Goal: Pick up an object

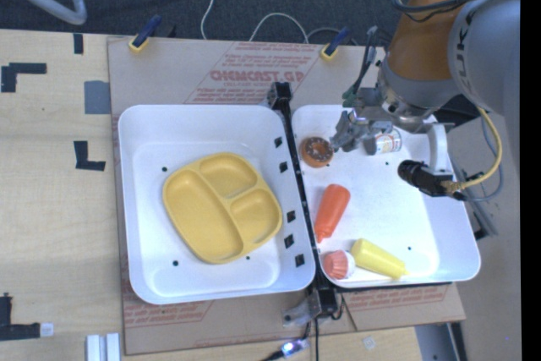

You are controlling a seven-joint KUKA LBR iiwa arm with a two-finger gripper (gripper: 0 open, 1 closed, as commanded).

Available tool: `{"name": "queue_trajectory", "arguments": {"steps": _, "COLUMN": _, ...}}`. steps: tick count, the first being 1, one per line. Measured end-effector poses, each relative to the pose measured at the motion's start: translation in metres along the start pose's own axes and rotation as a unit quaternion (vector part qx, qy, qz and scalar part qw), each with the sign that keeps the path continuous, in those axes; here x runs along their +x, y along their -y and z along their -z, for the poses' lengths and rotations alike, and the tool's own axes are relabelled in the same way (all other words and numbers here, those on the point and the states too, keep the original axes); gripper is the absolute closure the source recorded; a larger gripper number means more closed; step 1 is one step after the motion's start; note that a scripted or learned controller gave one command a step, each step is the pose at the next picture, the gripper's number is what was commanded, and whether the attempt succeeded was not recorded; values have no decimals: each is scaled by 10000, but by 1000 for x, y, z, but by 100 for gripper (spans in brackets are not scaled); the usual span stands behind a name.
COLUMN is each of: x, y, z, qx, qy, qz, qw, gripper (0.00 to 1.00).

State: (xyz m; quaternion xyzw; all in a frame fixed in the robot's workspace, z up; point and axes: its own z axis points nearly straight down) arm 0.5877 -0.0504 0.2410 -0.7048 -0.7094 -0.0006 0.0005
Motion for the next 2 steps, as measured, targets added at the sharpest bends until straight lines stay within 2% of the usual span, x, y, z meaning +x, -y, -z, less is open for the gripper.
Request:
{"name": "queue_trajectory", "arguments": {"steps": 1, "x": 61, "y": 3, "z": -4, "qx": 8, "qy": 4, "qz": 2, "qw": 10000, "gripper": 100}}
{"name": "queue_trajectory", "arguments": {"steps": 2, "x": 111, "y": -5, "z": 0, "qx": 6, "qy": 2, "qz": 0, "qw": 10000, "gripper": 100}}
